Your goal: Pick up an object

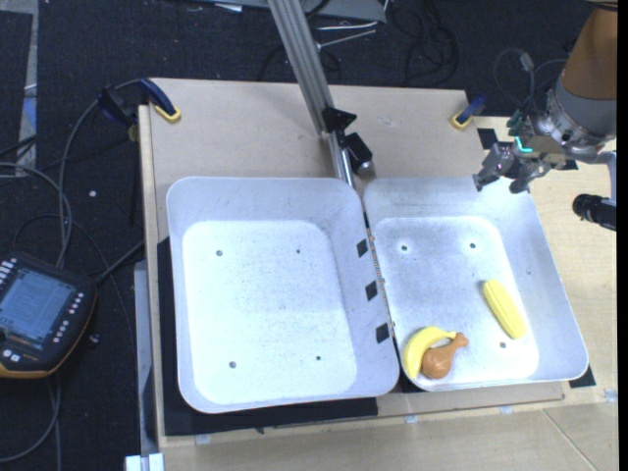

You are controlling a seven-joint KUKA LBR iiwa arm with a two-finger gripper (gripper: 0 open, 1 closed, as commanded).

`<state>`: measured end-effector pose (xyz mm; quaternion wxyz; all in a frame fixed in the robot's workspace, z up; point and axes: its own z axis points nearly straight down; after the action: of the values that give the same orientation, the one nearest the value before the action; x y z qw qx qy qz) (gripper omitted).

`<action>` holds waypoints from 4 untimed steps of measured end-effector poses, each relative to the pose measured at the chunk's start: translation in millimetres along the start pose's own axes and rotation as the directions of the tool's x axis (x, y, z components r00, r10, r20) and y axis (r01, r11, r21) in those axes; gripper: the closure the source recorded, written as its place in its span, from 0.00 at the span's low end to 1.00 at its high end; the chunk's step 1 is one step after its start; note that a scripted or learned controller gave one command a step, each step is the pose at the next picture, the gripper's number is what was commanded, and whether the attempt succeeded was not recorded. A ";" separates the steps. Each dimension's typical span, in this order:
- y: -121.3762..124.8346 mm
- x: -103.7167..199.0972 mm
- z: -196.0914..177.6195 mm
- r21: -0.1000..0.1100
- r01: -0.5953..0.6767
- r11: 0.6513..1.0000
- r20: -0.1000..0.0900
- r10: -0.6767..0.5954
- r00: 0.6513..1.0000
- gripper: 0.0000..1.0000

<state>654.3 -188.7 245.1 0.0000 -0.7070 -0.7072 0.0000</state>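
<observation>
At the near edge of the right bin (549, 263), toward its near-left corner, a banana (422, 342) is seen curled against a brown drumstick-shaped toy (440, 357); the two are touching, the drumstick lying partly over the banana's inner curve. Both are judged to be light, rigid plastic play food with smooth, somewhat slippery skins, so a grasp across a narrow section would be favoured. Because they are packed together close to the bin wall, little room is left for fingers around either.

Farther in, near the right wall, an ear of corn (503, 308) lies alone and well apart from the others. It is judged the easiest to take: light, stiff, ribbed for grip, best clamped across its middle, at right angles to its long axis.

The left bin (196, 204) is beside it.

Beyond the far right corner of the right bin, the gripper (514, 170) hangs with its fingers apart, nothing between them.
</observation>
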 end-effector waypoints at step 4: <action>5.2 4.1 151.2 0.002 0.000 1.000 0.000 0.000 1.000 0.00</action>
<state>659.5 -184.6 93.8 0.0010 -0.7068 -0.7074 0.0007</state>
